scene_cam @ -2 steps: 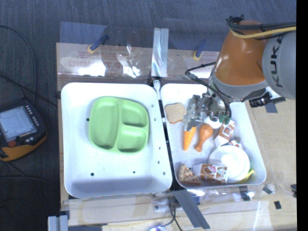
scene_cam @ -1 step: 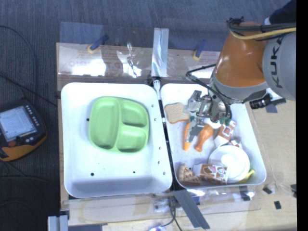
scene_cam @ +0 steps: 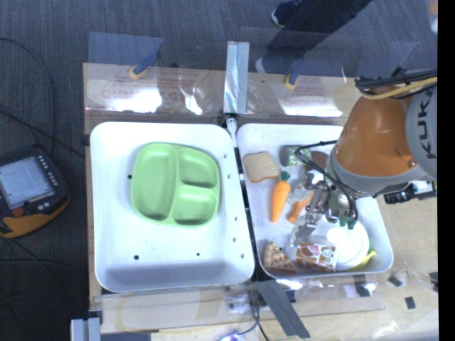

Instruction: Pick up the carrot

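The carrot [scene_cam: 279, 199], orange with a green top, lies in the left part of the right bin [scene_cam: 387, 261], pointing toward the front, just below a slice of bread [scene_cam: 261, 166]. My gripper [scene_cam: 311, 215] hangs low over the middle of the same bin, a short way right of the carrot. A second small orange piece [scene_cam: 298, 209] lies between the carrot and the gripper, partly hidden under the gripper's metal parts. The orange-banded wrist [scene_cam: 373, 144] covers the bin's back right.
The left bin [scene_cam: 114, 254] bears a green divided plate [scene_cam: 175, 183]. At the right bin's front lie a brown waffle-like piece [scene_cam: 275, 257], a printed packet [scene_cam: 316, 256], a white round item [scene_cam: 348, 244] and a bit of yellow [scene_cam: 367, 261]. A pendant [scene_cam: 28, 187] lies on the floor at left.
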You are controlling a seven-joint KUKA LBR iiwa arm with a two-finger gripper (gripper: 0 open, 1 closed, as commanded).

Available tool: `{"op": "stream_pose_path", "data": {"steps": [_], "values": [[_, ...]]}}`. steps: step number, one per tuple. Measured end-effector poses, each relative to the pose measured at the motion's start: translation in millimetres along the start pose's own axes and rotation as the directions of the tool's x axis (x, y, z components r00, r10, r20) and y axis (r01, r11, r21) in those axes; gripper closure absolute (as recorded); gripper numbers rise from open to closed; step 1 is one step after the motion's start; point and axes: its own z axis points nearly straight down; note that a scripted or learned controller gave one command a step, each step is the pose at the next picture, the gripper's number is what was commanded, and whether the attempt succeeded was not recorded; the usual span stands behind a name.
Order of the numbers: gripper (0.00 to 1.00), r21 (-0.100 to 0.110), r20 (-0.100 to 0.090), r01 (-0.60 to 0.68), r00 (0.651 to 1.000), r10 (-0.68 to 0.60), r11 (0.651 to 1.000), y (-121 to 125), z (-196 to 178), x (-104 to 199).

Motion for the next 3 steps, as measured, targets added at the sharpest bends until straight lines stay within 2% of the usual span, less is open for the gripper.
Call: {"op": "stream_pose_path", "data": {"steps": [1,2,3], "values": [[0.0,0.001,0.011,0.03,0.999,-0.03,1.0,-5,81,-51],[0.0,-0.001,0.014,0.068,0.998,-0.068,0.998,-19,92,-98],[1.0,0.001,0.027,0.068,0.997,-0.068,0.998,-18,79,-101]]}}
